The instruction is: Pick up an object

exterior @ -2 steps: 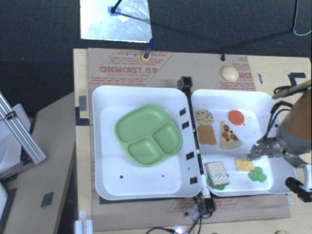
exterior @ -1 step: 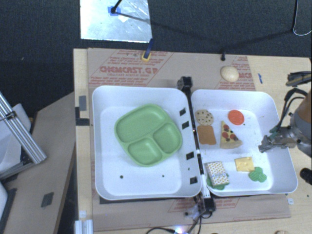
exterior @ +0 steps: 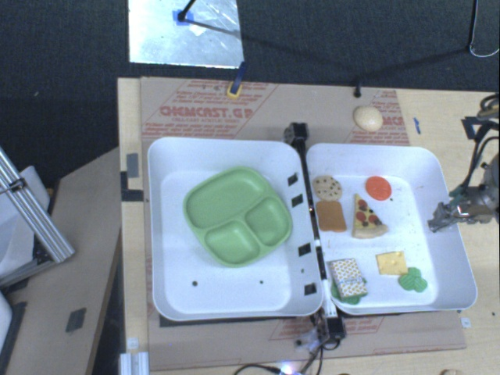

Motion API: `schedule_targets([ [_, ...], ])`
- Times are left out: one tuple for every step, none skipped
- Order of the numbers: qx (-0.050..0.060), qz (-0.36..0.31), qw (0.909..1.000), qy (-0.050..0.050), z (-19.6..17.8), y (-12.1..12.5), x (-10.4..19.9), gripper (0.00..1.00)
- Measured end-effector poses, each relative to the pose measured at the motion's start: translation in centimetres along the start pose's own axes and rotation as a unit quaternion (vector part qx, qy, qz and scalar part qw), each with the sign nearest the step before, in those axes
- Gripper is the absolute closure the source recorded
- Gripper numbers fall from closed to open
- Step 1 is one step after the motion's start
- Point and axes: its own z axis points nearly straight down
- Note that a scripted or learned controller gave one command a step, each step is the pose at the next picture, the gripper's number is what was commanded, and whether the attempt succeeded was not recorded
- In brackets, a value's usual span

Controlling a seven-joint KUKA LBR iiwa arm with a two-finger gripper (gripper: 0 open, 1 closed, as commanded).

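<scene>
Two white bins stand side by side on the bench, the left bin (exterior: pixel 168 287) and the right bin (exterior: pixel 437 178), and their lower rims are closest to me. One green divided plate (exterior: pixel 234 217) with three compartments lies in the left bin and is the largest object. The right bin holds seven small toy foods: one wrapped sandwich block (exterior: pixel 347 277) at the lower left, one pizza slice (exterior: pixel 367 218), one brown toast (exterior: pixel 331 216), one yellow cheese square (exterior: pixel 391 262), one cookie (exterior: pixel 326 187), one red disc (exterior: pixel 378 187), one green piece (exterior: pixel 413 280). One gripper (exterior: pixel 444 218) is at the right rim of that bin, apart from all foods. One pale ball (exterior: pixel 367 118) lies behind the bins.
</scene>
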Motion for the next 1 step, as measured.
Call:
schedule_targets([
  [0.002, -0.002, 1.0, 0.002, 0.35, 1.4, 5.29, 1.0],
])
